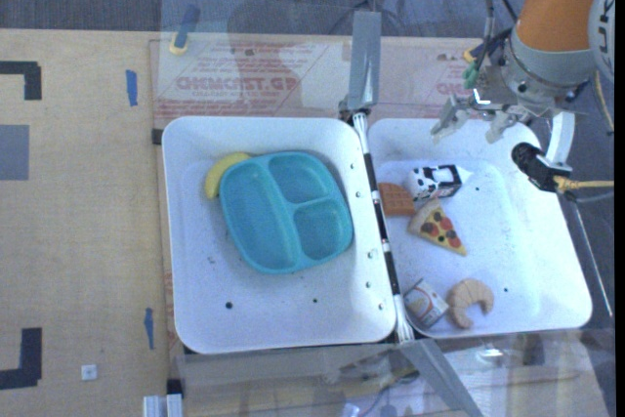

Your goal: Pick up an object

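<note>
A: Gripper?
B: Gripper over right bin's far edge, fingers spread, nothing between them.
A: Objects?
B: Right bin: cow toy, pizza slice, croissant, brown block, small cup. Left bin: teal divided tray, banana beside it.

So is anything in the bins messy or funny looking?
Yes, one thing. In the left bin, the turquoise divided plastic plate sits crooked, lying partly on top of a yellow banana, so just the banana's end peeks out. The toy food in the right bin is scattered, nothing spilled.
</note>
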`<state>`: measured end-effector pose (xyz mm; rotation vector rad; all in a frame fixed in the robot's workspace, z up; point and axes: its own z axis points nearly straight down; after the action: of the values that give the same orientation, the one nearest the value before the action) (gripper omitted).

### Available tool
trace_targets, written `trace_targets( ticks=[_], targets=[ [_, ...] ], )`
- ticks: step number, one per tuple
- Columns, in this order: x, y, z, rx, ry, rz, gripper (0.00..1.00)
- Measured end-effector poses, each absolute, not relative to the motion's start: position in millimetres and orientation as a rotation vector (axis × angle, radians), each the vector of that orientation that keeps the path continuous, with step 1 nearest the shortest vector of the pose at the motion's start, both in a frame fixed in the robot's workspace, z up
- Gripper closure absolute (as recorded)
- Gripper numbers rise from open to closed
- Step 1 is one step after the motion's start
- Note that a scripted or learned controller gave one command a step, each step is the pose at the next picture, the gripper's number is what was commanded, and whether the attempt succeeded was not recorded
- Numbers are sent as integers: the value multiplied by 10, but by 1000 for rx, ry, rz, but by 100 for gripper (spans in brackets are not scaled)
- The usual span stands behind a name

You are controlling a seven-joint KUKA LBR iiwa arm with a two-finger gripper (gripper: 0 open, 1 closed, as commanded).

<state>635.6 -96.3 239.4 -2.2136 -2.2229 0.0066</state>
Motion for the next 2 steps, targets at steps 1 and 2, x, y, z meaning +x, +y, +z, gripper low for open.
trace_targets(
  ticks=[1,2],
  targets=[
    [5888,-911,1317,-2061,-2366,1,0],
    [5642,-1195,943,-2030,-2414,-31,0]
  ],
)
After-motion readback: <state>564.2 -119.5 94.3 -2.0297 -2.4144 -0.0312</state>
